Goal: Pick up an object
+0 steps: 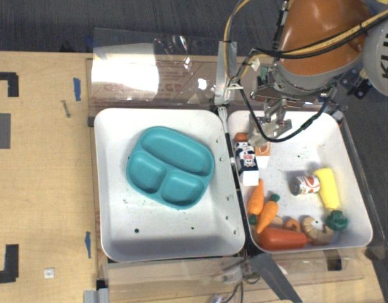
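Below the gripper (276,124), a black-and-white carton (246,156) is seen lying flat by the bin's left wall. Further below, two carrots (262,206) are laid side by side, above a red pepper (282,237). To the gripper's lower right, a small can (305,185) is tipped against a yellow corn cob (328,187).

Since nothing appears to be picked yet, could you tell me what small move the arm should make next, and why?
Probably lower straight down: the gripper hangs over the far-left part of the right white bin, above the small orange block beside the black-and-white carton.
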`<action>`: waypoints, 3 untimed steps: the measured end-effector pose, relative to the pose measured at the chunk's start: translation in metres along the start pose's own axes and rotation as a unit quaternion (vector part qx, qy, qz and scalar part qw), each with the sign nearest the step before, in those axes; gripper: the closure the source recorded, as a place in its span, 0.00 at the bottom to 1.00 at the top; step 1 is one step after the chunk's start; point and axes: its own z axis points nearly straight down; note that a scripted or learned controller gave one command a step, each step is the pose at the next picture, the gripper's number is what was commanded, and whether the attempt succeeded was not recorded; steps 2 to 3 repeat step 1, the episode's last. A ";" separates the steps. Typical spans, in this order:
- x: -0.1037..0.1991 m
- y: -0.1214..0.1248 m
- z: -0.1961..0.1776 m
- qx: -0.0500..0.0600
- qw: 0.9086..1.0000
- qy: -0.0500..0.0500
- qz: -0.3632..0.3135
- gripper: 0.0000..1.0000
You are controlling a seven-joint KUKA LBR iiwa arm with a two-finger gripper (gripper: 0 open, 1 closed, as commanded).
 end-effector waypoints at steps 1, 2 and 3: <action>-0.032 -0.034 0.004 0.001 1.000 0.000 -0.010 1.00; -0.032 -0.034 0.004 0.001 1.000 0.000 -0.010 1.00; -0.032 -0.034 0.004 0.001 1.000 0.000 -0.010 1.00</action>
